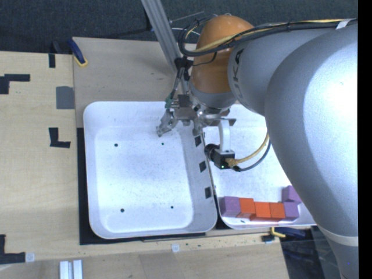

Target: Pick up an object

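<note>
Several foam blocks lie in a row at the front of the right bin [256, 176]: a purple block [231, 205], an orange block [247, 207], a second orange block [271, 210] and a purple block [291, 203] at the end. My gripper [173, 121] hangs under the orange wrist band [215, 57], over the back right corner of the left bin [93, 121], close to the wall between the two bins. It is far from the blocks. I see nothing in it. The big grey arm hides much of the right bin.
A slanted metal pole [158, 22] rises behind the gripper. A cable [256, 156] loops off the wrist over the right bin. Blue clamps sit at the bench's back left [78, 54] and front right [285, 232]. Black tape marks [56, 137] dot the wood on the left.
</note>
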Robot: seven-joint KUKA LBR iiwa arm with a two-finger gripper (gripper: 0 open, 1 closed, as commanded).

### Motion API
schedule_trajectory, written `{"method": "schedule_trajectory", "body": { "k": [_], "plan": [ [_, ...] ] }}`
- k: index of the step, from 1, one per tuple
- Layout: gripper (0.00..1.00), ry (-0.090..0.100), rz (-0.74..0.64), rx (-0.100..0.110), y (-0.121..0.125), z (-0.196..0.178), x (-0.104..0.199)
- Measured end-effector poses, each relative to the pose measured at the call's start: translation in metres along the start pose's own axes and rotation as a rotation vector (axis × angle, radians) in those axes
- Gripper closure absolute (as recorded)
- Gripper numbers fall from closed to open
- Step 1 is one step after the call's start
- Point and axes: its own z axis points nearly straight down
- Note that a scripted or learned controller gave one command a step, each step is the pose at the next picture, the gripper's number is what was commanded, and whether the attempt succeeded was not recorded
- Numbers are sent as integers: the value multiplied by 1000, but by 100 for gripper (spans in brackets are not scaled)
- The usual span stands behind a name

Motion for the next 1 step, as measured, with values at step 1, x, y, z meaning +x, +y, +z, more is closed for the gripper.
{"method": "schedule_trajectory", "body": {
  "k": [1],
  "plan": [
    [0,-1,6,-1,-4,-6,-5]
  ]
}}
